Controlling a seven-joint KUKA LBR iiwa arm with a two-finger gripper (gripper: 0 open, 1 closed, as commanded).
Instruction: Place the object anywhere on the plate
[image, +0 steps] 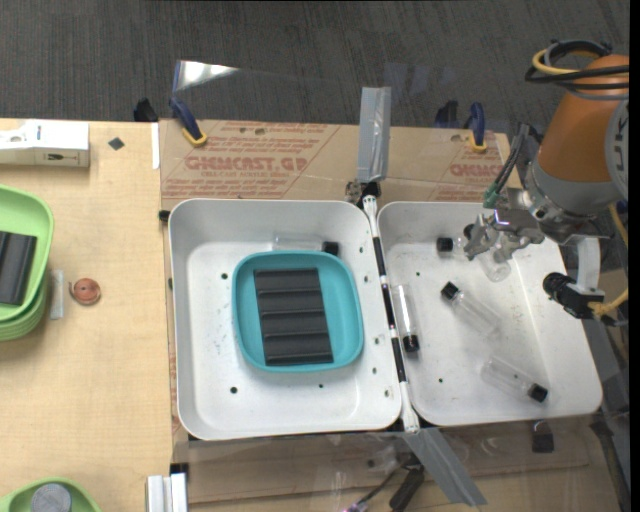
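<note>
I am hanging over the right bin (560, 400), near its back edge, arm (590, 110) reaching in from the right side. My gripper (492, 240) is pointing down toward the bin floor; how far it is spread I cannot tell, since the metal parts are blurring together from this height. What looks like a clear vial (497, 262) is sitting right under the tips, though I cannot tell whether anything is actually caught there.

Other clear vials with black caps are lying loose in the right bin: one (470, 308) slanting across the middle, one (514, 381) near the front right corner, and one (404, 318) lying along the left wall (close against the divider between bins). A small black cap (443, 243) is resting near the back left corner.

The plate (297, 310), teal with a dark ribbed insert, is sitting in the middle of the left bin (200, 330), well apart from my gripper. A further vial (305, 244) is lying just behind the plate, by the left bin's back wall.
</note>
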